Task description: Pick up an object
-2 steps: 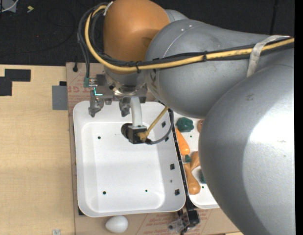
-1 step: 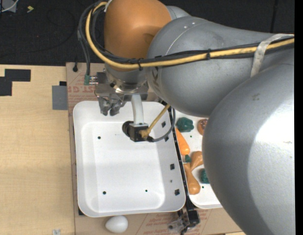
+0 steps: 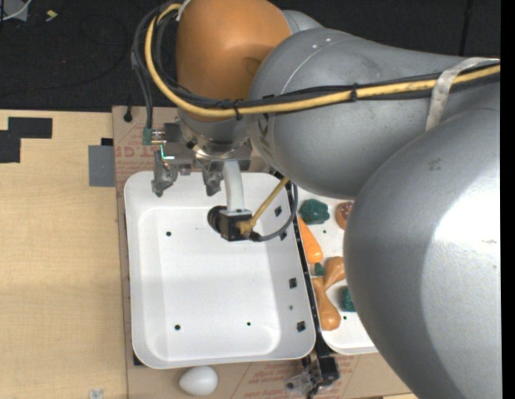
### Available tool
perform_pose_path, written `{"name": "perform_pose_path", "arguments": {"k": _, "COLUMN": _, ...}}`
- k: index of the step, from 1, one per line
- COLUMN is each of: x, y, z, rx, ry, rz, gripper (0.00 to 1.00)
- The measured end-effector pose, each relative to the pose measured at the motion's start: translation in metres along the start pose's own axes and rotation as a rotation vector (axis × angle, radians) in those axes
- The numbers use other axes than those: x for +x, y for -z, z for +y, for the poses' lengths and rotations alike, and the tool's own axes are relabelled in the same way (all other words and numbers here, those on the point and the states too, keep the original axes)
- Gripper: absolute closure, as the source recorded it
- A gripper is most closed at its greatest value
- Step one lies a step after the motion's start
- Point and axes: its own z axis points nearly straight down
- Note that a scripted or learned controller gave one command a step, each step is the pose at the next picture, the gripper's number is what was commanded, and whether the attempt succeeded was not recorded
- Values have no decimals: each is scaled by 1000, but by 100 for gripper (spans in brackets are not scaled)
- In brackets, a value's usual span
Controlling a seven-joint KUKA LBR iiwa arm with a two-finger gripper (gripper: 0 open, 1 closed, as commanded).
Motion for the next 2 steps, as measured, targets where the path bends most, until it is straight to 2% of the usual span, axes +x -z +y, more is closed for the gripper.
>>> {"name": "perform_pose_path", "arguments": {"k": 1, "x": 0, "y": 10, "z": 0, "rx": 2, "ry": 5, "rz": -1, "gripper": 100}}
{"name": "perform_pose_path", "arguments": {"k": 2, "x": 1, "y": 9, "z": -1, "rx": 3, "ry": 7, "rz": -2, "gripper": 0}}
